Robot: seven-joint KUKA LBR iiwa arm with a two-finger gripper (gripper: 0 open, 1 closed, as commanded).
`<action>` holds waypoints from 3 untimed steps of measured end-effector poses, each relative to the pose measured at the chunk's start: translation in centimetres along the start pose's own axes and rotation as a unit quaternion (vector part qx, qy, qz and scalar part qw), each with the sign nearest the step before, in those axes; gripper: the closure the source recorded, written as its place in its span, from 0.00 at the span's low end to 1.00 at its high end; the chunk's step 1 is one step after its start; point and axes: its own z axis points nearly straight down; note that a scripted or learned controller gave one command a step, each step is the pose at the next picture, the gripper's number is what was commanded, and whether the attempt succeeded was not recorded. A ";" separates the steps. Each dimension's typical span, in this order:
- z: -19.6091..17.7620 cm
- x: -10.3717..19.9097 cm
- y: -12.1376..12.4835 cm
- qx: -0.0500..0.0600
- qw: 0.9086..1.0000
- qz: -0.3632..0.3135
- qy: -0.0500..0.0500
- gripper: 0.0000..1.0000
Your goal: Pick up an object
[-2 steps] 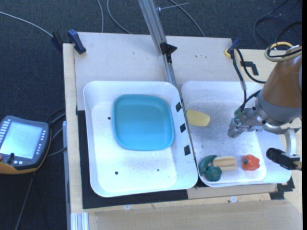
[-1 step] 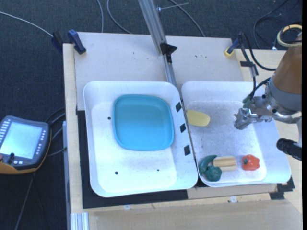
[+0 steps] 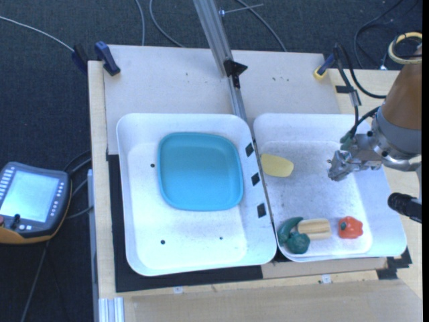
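The bench (image 3: 167, 72) is a pale board set on dark carpet, with cables looping across the floor behind it. Two shallow white bins sit on it side by side. The left bin (image 3: 134, 180) carries a light blue square plate (image 3: 200, 172), lying flat near its middle. The right bin (image 3: 315, 193) has a speckled floor and holds the small things.

The arm (image 3: 402, 113) comes in from the right, its orange band showing above the grey wrist. Its gripper (image 3: 338, 166) hangs over the right bin's upper right part, above bare floor, with nothing visible between its tips; from here I cannot tell whether they are apart or together.

A metal pole (image 3: 214, 32) slants down from the top to the gap between the bins. Off the bench at the left rests a handheld control pendant (image 3: 30, 200) with a lit screen.

Among the small objects, a yellow piece (image 3: 277, 166) lies near the right bin's left wall, well apart from the gripper. Along the near edge lie a dark green toy pepper (image 3: 293, 237), a tan block (image 3: 315, 229) touching it, and a red toy (image 3: 349, 227) just beside the block.
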 end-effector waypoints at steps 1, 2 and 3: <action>-1.0 5.2 -0.2 0.000 1.000 -0.002 0.001 1.00; 0.2 10.5 -0.1 0.001 1.000 -0.002 0.001 1.00; 0.3 14.7 0.3 0.000 1.000 -0.002 0.001 1.00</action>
